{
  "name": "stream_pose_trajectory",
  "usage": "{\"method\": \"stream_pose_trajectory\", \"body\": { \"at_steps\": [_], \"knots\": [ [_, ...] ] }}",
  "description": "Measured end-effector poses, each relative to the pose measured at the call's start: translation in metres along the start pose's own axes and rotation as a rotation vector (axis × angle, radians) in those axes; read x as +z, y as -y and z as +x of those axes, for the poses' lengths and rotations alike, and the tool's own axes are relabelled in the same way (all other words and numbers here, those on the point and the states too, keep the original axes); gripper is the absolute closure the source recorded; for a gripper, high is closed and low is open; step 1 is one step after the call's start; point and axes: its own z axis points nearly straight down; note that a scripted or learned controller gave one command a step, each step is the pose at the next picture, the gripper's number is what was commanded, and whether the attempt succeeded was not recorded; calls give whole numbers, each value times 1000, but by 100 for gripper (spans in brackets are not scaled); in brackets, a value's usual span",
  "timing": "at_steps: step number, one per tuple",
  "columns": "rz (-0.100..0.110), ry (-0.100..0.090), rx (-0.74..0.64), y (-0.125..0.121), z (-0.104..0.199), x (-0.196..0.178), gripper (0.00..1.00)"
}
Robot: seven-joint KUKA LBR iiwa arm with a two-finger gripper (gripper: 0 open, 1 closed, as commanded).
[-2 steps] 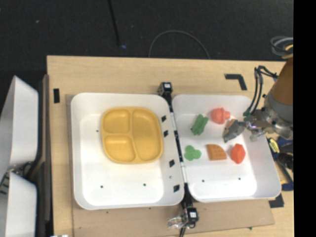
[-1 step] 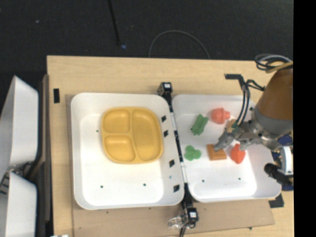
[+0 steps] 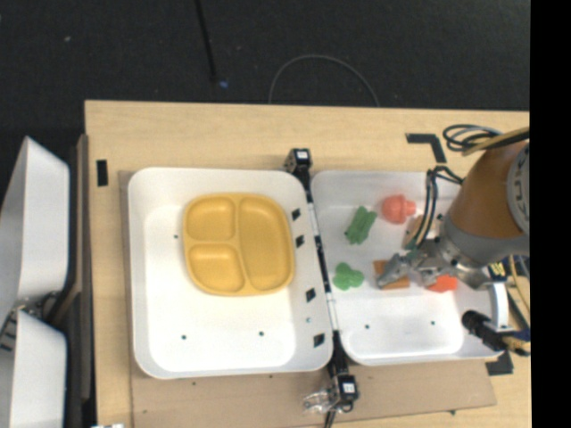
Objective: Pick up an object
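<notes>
Right bin [image 3: 393,341] contents: green block [image 3: 360,225], lying tilted, upper middle. Salmon-pink lump [image 3: 398,208] just right of it, near the far wall. Small green lump [image 3: 348,277] by the left wall. Brown piece [image 3: 393,275] and orange-red piece [image 3: 442,283] mid-bin, partly hidden.

The bench [image 3: 223,132] is pale wood colour, and the floor [image 3: 134,34] behind it is black. Both bins, the left bin [image 3: 152,328] and the right bin [image 3: 401,333], are white. The divided plate [image 3: 238,243] is plain yellow. In the right bin, one block [image 3: 360,225] is dark green and one toy [image 3: 348,277] is lighter green. The round toy [image 3: 398,209] is salmon red. Another piece [image 3: 442,283] is orange-red, and a flat piece [image 3: 389,267] is brown-orange. The arm [image 3: 491,203] has a brown-orange band above a grey wrist. The gripper [image 3: 393,275] is grey metal.
</notes>
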Motion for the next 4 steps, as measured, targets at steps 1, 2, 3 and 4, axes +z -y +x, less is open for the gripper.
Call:
{"method": "stream_pose_trajectory", "body": {
  "at_steps": [1,2,3,4],
  "knots": [
    [-9,1,5,-2,-1,-15,100],
    [-8,1,-2,-6,-4,-59,100],
    [-10,2,-4,-7,-5,-113,100],
    [-7,-1,-9,-6,46,-127,100]
  ]
}}
